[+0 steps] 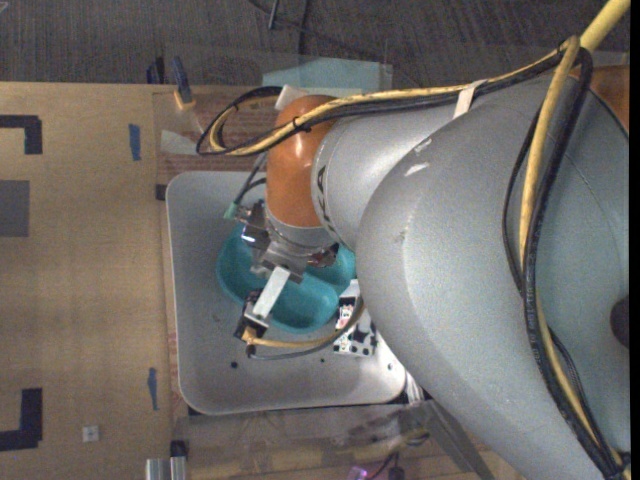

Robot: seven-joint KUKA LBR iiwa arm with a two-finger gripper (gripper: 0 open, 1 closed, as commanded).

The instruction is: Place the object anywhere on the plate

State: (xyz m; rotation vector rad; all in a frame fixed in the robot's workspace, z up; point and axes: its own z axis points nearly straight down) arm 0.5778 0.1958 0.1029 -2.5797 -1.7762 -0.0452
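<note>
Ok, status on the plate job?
Hand over teal plate, grip unreadable. Small black-and-white item in white bin by plate's rim, partly under arm. Nothing seen on plate's visible part.
</note>
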